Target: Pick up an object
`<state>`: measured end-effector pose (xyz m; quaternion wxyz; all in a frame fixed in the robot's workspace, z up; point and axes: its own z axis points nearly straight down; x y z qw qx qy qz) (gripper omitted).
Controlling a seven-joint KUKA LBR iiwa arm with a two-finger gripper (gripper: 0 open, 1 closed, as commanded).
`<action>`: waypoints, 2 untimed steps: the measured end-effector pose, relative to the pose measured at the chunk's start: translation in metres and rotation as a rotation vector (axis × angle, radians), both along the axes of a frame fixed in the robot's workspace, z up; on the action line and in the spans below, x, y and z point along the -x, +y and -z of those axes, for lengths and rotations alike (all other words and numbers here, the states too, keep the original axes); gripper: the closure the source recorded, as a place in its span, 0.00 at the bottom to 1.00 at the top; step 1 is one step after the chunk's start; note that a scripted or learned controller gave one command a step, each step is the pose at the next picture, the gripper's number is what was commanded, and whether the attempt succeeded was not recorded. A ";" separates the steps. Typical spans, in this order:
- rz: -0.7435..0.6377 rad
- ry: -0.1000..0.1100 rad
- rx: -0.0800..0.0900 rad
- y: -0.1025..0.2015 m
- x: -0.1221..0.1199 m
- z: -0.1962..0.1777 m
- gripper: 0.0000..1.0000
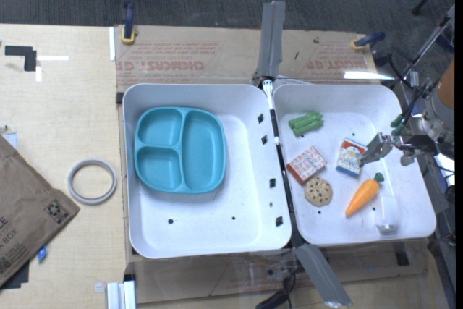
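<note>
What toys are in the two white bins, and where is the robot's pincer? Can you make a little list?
left bin: blue divided plate
right bin: green beans, small red box, cookie, carrot, red and white carton, clear cup
pincer: over the right bin, beside the carton
bench, left of the bins: tape ring

Carrot (pixel 362 196) and box (pixel 350 157) crowd right bin (pixel 340 235).

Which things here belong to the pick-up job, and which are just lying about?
Job: tool; small box; carrot; cookie; red packet; green beans.

Lying about: blue divided plate; tape ring; cardboard box.
</note>
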<state>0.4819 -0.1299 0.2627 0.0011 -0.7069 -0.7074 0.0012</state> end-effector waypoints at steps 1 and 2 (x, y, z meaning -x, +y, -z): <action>-0.050 0.000 -0.001 -0.037 0.005 0.081 0.00; -0.094 -0.002 -0.001 -0.057 0.005 0.171 0.00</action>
